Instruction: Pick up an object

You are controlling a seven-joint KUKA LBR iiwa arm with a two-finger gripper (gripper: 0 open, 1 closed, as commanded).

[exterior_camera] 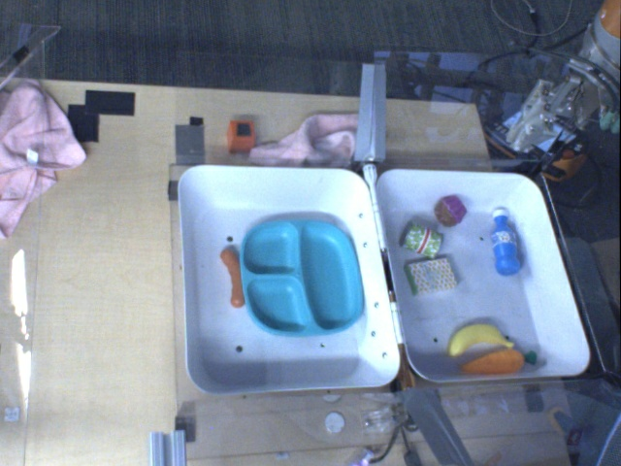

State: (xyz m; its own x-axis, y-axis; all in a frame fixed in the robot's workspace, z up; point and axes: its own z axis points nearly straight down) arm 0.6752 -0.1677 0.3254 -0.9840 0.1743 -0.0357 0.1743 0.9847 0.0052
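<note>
Two white bins side by side on the table [107, 289], touching along the centre seam.

Left bin [199, 260]: a blue divided tray [301, 275] with three compartments sits in the middle, nothing visible in them. An orange sausage-shaped toy [233, 276] lies on the bin floor just beside the tray's left edge, running lengthwise top to bottom.

Right bin [558, 289]: a purple round object [450, 210] near the top, a green-and-white striped can [423, 240] just below and left of it, lying on its side. A flat patterned grey-green pad [432, 276] under the can. A blue bottle [505, 243] with a white cap lies to the right, well apart from the can. At the bottom, a yellow banana [478, 337] touching a carrot [495, 361] right below it.

Tool [543, 110] is up at top right, outside both bins, above the right bin's far corner, over cables and clutter. Nothing between its fingers that I can see; can't tell how far open it is, too blurred at this angle.

Table is light wood. A pink cloth [310, 140] is bunched behind the left bin, a small orange block [241, 134] next to it. Another pink cloth [34, 144] at far left. A grey metal post [368, 115] stands at the seam behind the bins. Dark carpet floor [243, 17] beyond.
</note>
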